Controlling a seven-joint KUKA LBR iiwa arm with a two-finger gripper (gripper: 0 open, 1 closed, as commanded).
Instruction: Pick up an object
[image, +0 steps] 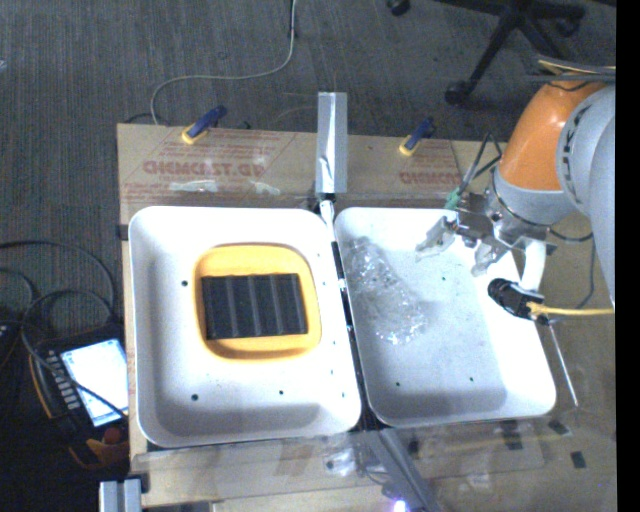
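step: approach, nothing lifted yet. Your claw (462, 243) hangs over the upper right part of the right bin (520, 395), with no object between its fingers.
claw state: released, as far as this slanted view lets you read it; two pale fingers (436, 238) look splayed apart with bare bin floor under them.
target, near: clear crumpled plastic thing (385, 292) (a bottle or wrapper, too glassy to tell) lying in the right bin, along its left half, running from the upper left toward the middle.
target, far: yellow tray with dark ribbed insert (256, 303), flat in the middle of the left bin (165, 395).
gap: claw sits right of the clear thing, near but apart, not touching.
next move: you'd want to shift left and down over the clear thing, then close. Judgement only: thin see-through plastic may crush or slip.
edges: the wall between the bins (340, 300) is just beside the clear thing's left side, so a finger on that side has little room.
open room: bare floor on the right and lower parts of the right bin, good for coming in from the right.
snag risk: yellow cable (575, 314) and a black plug trail over the right rim near the wrist.
bench: cardboard (220, 165) behind the bins, clamps well clear.
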